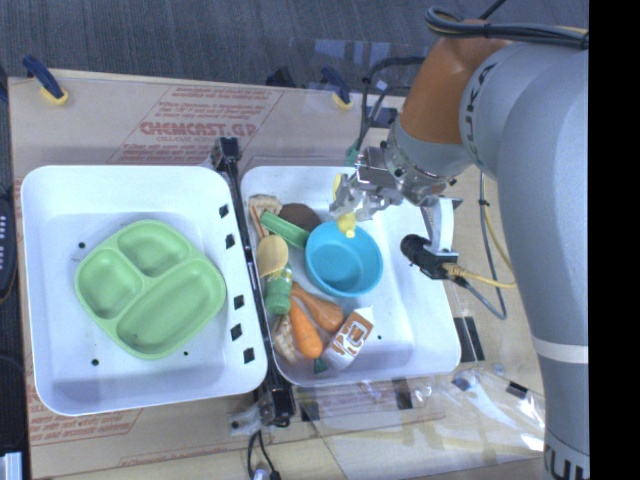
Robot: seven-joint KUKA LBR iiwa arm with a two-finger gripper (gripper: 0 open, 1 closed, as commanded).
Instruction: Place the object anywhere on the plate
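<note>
**Arm Poised Over Crowded Bin, Plate Waits Beside It**

The grey arm [520,168] reaches in from the right over the counter [190,118], which carries two white bins. The left bin [40,268] holds a green divided plate [150,288]. The right bin [425,338] is packed with a blue bowl [343,260], carrots [312,325], a small carton [349,340] and other play food. The gripper [352,203] hangs at the bowl's far rim; whether it is clenched or released cannot be told.
</note>
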